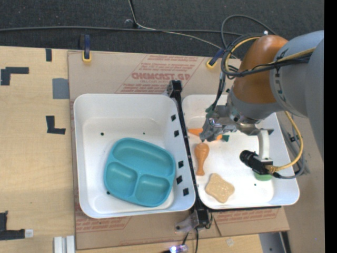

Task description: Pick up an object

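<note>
Cardboard-topped bench [152, 73], gripper [213, 133] above chicken drumstick [201, 157]

One fixed camera looked down at a slant from above the worktop [31, 141], taking in both white bins [84, 109]; the arm [295, 73] entered from the right.

Claw [213, 132] over right bin [284, 194], toy drumstick [201, 157], teal tray [139, 171] in left bin [87, 141]
</note>
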{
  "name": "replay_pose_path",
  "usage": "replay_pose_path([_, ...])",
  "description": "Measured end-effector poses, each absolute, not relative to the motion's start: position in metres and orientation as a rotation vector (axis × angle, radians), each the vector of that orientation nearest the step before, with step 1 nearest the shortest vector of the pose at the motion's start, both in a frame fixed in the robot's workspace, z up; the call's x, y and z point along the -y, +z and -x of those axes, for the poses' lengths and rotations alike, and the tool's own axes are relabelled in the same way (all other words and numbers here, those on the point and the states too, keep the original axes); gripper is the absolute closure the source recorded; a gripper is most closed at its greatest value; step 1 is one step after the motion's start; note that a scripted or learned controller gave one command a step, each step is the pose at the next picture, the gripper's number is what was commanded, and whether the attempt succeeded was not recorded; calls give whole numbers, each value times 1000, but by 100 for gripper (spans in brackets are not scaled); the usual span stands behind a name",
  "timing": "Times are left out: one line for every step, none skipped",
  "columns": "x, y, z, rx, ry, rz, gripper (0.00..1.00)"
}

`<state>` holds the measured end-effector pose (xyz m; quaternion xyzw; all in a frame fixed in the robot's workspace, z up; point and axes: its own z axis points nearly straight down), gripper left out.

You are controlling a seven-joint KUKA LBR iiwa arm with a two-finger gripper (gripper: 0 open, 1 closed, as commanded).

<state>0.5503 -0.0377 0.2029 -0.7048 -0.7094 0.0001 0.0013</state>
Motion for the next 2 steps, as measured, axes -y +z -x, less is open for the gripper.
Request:
replay_pose_path([-14, 209, -573, 2229, -1, 2213, 100])
replay_pose_path([-69, 203, -584, 2228, 1, 2212, 100])
